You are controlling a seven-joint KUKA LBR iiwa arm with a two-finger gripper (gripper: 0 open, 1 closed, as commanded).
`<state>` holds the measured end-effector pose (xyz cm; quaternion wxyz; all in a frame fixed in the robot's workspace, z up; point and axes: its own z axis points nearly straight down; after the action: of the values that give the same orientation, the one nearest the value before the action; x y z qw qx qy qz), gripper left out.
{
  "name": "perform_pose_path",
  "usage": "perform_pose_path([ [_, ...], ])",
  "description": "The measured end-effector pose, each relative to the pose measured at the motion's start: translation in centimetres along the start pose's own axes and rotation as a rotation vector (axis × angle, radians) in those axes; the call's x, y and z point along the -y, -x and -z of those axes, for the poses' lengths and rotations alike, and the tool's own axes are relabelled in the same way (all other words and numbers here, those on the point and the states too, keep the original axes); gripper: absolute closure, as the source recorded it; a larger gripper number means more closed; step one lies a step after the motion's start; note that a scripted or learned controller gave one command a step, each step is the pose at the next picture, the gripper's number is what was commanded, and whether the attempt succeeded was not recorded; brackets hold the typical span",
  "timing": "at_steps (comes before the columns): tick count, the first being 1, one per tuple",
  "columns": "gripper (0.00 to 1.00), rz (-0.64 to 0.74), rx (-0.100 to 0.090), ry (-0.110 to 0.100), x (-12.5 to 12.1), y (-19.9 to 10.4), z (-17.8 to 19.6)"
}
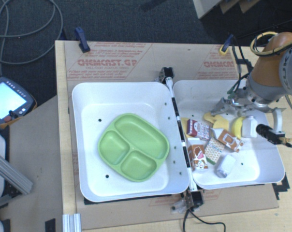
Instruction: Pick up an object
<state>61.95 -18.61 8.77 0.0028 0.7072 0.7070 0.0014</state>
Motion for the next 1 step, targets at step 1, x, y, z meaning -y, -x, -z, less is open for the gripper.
perform_pose_path([
  [1, 0.0, -0.001, 0.0, 0.001, 5.22, 1.0, 0.04],
])
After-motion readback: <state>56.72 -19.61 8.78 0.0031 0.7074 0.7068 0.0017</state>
